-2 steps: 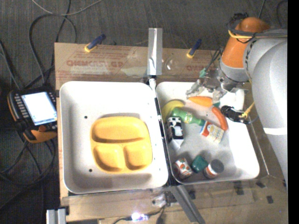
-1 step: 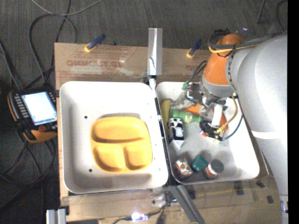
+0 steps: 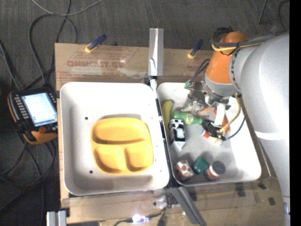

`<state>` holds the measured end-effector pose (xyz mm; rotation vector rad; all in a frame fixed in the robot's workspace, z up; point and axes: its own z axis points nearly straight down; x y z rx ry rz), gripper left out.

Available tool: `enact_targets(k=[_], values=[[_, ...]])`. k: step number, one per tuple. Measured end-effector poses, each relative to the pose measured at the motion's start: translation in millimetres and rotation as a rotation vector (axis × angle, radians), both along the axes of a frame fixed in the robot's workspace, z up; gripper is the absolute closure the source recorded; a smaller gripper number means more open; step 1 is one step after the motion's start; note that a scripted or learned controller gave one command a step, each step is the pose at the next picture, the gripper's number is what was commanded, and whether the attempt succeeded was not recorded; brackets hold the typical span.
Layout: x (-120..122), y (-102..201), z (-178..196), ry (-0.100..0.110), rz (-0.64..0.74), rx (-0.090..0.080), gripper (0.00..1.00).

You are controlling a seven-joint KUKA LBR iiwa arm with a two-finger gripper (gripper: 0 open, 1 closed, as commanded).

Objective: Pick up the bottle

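Note:
A green bottle (image 3: 185,117) lies on its side in the right bin (image 3: 244,166), near that bin's upper middle, with its length running left to right. My gripper (image 3: 197,107) hangs directly over the bottle's right end, below the orange wrist band, and hides part of it. I cannot make out whether the bottle is touched or gripped.
Around the bottle lie a yellow curved item (image 3: 167,109), a black-and-white object (image 3: 177,130) and a red-and-white packet (image 3: 212,129). Two small cans (image 3: 183,169) (image 3: 215,170) and a teal piece (image 3: 201,164) sit at the front. The left bin (image 3: 75,102) holds a yellow divided tray (image 3: 123,143).

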<state>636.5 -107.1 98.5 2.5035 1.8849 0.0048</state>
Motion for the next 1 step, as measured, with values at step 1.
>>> enact_targets(k=[1], values=[[-39.6, -15.2, 125.5, 0.010, -0.253, 0.002, 1.00]])
